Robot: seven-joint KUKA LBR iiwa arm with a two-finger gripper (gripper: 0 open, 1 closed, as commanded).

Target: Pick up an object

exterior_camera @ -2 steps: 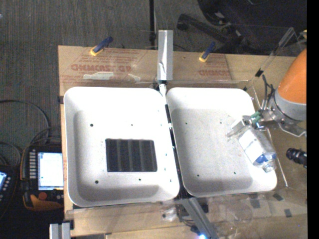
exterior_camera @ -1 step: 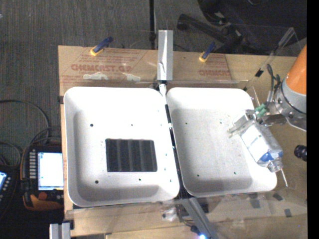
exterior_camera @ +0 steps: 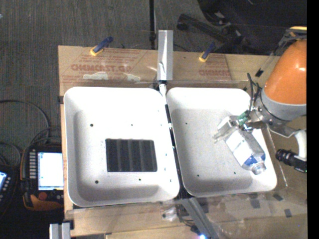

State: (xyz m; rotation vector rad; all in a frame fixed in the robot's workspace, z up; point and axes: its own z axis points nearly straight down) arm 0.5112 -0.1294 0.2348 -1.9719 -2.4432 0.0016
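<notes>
A clear plastic bottle [exterior_camera: 245,152] with a blue label lies tilted in the right bin [exterior_camera: 199,113], its cap end toward the near right corner. My gripper [exterior_camera: 225,129] is low over the right bin, just at the bottle's upper left end; whether it touches the bottle is unclear. The arm's orange band [exterior_camera: 289,76] and grey wrist come in from the right above it. A black ribbed rectangular object [exterior_camera: 131,155] lies flat in the middle of the left bin [exterior_camera: 84,108].
The two white bins meet at a central ridge [exterior_camera: 169,133]. Behind them is a cardboard sheet [exterior_camera: 114,68] held by blue and yellow clamps, with an upright metal post [exterior_camera: 164,59]. A handheld pendant [exterior_camera: 42,176] and cables lie left of the bench.
</notes>
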